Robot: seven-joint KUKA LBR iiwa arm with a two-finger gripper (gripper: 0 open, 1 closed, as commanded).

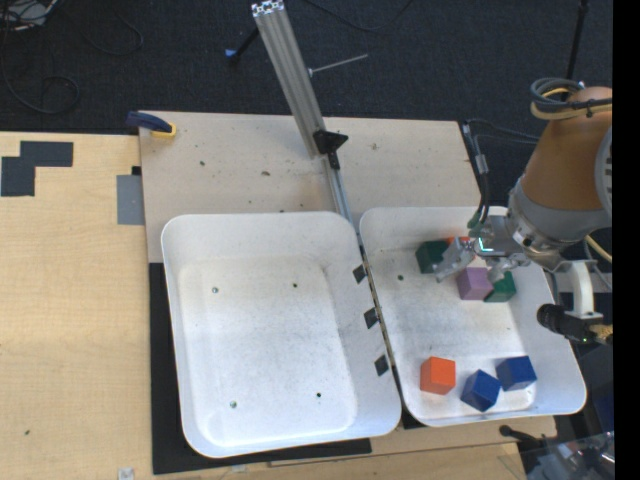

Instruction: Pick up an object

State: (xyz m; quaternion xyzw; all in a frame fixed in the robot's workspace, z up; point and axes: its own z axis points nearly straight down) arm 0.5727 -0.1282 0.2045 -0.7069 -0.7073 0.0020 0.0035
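I see arm entering from 3 o'clock, gripper (470, 259) low over right bin (400, 230), upper part. Fingers (452, 264) look spread, nothing between them. Purple block (473, 283) just beside at 5 o'clock; dark green block (432, 256) at 9 o'clock; second green block (502, 288) touching purple one. Orange block (437, 375) and two blue blocks (498, 381) near bin's 6 o'clock edge. Left bin (190, 238) alongside.
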